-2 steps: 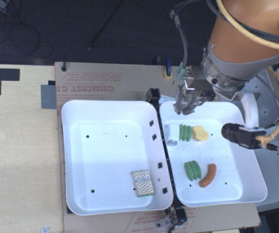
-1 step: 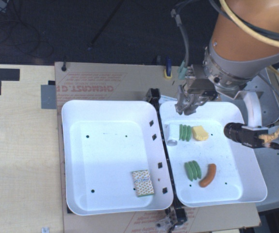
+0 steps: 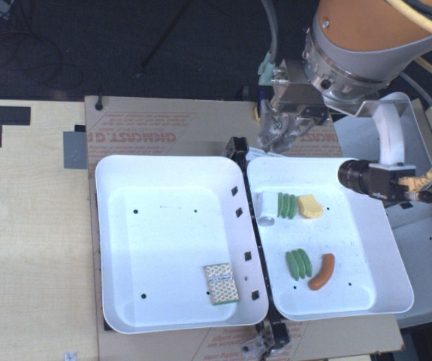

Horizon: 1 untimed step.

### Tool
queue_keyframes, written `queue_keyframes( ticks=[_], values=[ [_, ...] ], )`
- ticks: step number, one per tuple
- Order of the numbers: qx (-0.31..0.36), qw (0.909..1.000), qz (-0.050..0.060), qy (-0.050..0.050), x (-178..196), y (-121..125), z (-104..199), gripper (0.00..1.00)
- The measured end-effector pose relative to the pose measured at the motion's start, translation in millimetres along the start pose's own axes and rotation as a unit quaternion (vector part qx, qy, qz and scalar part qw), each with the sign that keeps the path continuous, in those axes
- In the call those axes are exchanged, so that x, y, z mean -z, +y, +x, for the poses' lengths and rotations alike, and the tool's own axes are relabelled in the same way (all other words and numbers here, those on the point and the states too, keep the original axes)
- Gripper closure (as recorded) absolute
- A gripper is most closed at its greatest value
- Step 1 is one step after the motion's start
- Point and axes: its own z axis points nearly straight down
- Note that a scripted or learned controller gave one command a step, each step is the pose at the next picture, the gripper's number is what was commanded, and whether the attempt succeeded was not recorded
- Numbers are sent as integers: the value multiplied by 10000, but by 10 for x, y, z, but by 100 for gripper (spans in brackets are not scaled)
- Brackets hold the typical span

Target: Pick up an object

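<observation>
Pincer [image 3: 279, 138], hovering over the right bin's [image 3: 366, 301] far rim with a grip state you cannot tell, has the sausage [image 3: 321, 271] well toward the near side, its long axis slanting near-left to far-right.

We are seeing five candidates lying flat in the two bins. In the right bin [image 3: 366, 295], a green pod [image 3: 286, 205] is touching a yellow chunk [image 3: 310, 206] near the far edge; another green pod [image 3: 299, 264] and an orange-brown sausage [image 3: 321, 271] are sitting nearer the front edge. In the left bin [image 3: 125, 307], a patterned packet [image 3: 221, 283] is resting by the front right corner.
</observation>
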Motion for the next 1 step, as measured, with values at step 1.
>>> queue_keyframes(
  ticks=[1],
  values=[
    [-37,9999,110,-31,-1220,-335,10,100]
  ],
)
